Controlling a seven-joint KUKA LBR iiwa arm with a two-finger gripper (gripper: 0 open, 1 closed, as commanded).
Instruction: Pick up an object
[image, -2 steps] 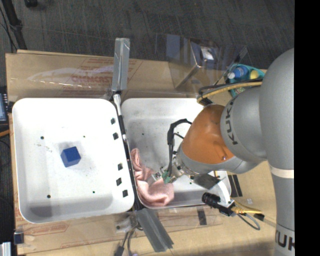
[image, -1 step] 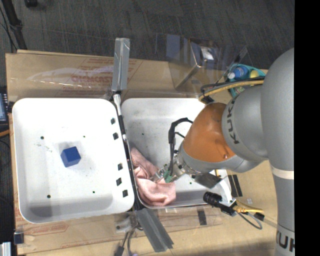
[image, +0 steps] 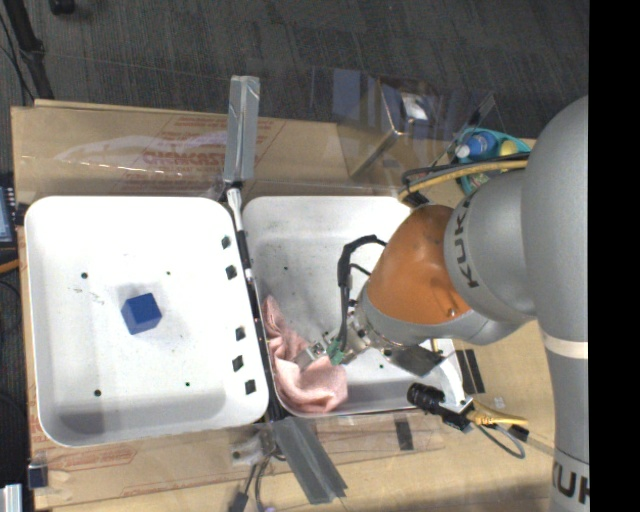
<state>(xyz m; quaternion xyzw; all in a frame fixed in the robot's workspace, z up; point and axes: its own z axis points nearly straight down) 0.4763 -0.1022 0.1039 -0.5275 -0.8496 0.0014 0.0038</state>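
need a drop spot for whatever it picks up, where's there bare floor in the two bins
Most room is in the left bin: bare floor all round the blue cube, widest toward its far and near walls. In the right bin only the far strip by the divider is bare; the near end is crowded by the pink cloth, the end effector and arm.

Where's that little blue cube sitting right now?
The blue cube lies near the middle of the left bin, alone, far from the gripper and pink cloth in the right bin.

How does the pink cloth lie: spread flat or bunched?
Bunched. The pink cloth sits crumpled in folds against the right bin's near-left corner, with the hand at its edge.
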